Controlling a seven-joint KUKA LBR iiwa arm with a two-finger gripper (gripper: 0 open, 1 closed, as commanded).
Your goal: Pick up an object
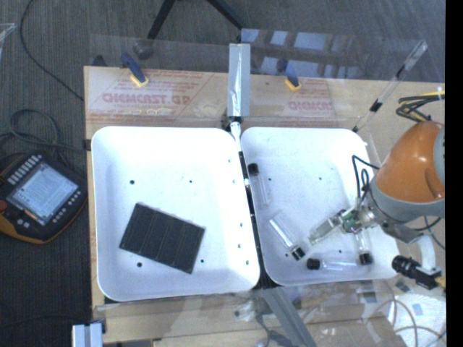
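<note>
1. The gripper (325, 228) hangs low in the right bin (304, 150), reaching in from the right; I can't tell what its jaws are doing, and nothing visibly sits between them.
2. It seems aimed at the clear tubes just beside it, probably because they lie closest.
3. Those are slim, see-through vials with black caps: one (286, 236) lies to its left, another (334, 265) lies below it.
4. A further vial (258, 183) lies against the divider.
5. A dark flat panel (162, 238) lies in the left bin (166, 143).
</note>
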